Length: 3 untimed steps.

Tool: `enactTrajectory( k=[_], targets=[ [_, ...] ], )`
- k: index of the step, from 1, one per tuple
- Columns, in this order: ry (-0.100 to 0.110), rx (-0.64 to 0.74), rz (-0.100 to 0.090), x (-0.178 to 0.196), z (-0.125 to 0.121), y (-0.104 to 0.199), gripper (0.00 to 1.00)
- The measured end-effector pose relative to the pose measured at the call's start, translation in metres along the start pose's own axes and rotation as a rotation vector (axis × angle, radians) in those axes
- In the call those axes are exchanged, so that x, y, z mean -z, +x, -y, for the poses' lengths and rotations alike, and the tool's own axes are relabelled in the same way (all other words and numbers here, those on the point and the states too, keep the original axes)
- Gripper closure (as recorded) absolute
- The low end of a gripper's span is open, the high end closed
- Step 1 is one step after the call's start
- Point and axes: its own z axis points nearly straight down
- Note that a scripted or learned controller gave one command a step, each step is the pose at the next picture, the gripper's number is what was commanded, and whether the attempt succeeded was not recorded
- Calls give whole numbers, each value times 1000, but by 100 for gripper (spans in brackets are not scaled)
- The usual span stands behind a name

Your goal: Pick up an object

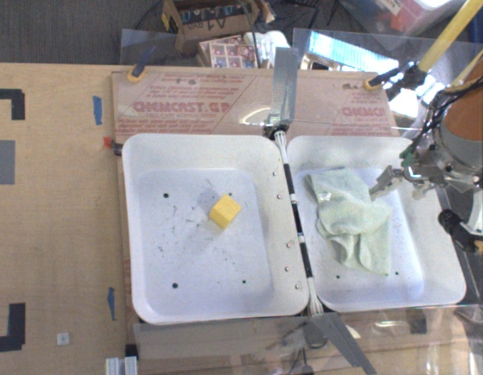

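The pale green cloth (351, 217) looked soft and light (bunched folds suit pinching); the end effector (386, 180) hovered beside it, its state unclear.

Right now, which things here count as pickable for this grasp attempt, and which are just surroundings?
Job items:
yellow block, in the left bin
pale green cloth, in the right bin
gripper

Surroundings:
blue tape marks
cardboard clutter
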Motion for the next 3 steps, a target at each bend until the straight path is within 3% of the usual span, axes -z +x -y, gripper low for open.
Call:
enactTrajectory(
  k=[1, 2, 3],
  targets=[
    [2, -130, 0, -61, 28, 64, 0],
    [-11, -58, 1, -107, 81, 58, 0],
    [-16, -61, 3, -96, 80, 57, 100]
  ],
)
